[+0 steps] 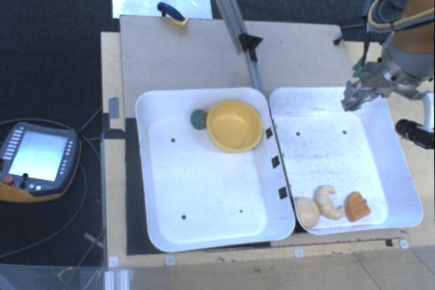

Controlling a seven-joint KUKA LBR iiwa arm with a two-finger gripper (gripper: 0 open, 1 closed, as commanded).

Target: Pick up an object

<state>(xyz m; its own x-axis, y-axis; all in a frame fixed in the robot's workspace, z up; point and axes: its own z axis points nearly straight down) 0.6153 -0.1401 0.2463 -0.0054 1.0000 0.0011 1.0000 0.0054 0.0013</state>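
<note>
1. Hovering over the right bin's (380, 146) far right corner, the pincer (353, 97); we cannot tell its state.
2. We see a yellow bowl (234, 125) touching a green ball (198, 119) in the left bin (170, 214).
3. Three small items (331, 204) lie along the right bin's near edge.

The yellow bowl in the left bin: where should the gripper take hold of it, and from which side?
The round yellow plastic bowl stands upright and open, so its thin rim is probably the best grip, from above. Choose the near or right rim; a small dark green ball lies against its left side.
</note>
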